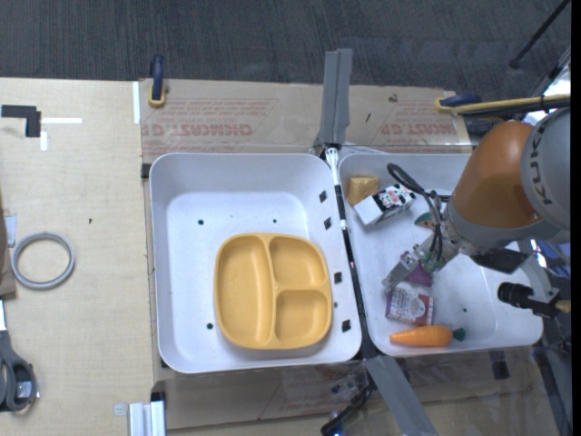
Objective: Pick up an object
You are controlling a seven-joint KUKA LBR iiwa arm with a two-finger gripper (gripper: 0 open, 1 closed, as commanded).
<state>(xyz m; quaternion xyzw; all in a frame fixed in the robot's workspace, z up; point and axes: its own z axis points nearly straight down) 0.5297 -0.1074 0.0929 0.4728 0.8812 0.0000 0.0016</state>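
Note:
My gripper (419,260) reaches down into the right bin (481,321), under the arm's orange band (495,184). It hovers just above a pink pouch (410,303) lying on the bin floor. An orange carrot (422,336) lies along the near wall, below the pouch. A small white box with a printed face (383,203) and a tan block (362,189) sit in the far left corner of the same bin. I see nothing held in the gripper.
The left bin (182,243) holds a yellow divided plate (272,289). A grey tape ring (40,260) and scissors (15,380) lie on the wooden bench at left. A cable (410,182) loops near the white box.

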